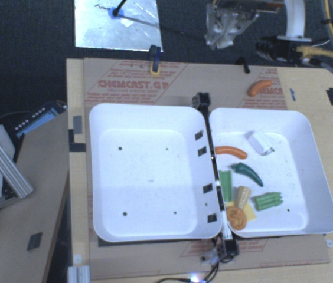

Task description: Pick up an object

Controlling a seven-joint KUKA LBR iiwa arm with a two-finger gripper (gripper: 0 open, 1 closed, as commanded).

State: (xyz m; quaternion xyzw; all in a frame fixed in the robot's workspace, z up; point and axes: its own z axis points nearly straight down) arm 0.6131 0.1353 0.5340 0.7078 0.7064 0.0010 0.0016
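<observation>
**Toys wait in the right bin**

The end effector (228, 25) hangs high above the table, holding nothing; its grip is too blurry to tell. The toy foods, like the orange sausage (231, 152) and green pepper (247, 172), lie in the right bin (308, 158), ready for picking.

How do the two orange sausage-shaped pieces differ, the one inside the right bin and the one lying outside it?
The orange sausage in the right bin lies on the white bin floor near the divider; the orange sausage on the bench rests on the cardboard beyond the bin's far rim. The binned one lies nearly level across the view; the outer one tilts up to the right. Both are orange, elongated and rounded.
</observation>
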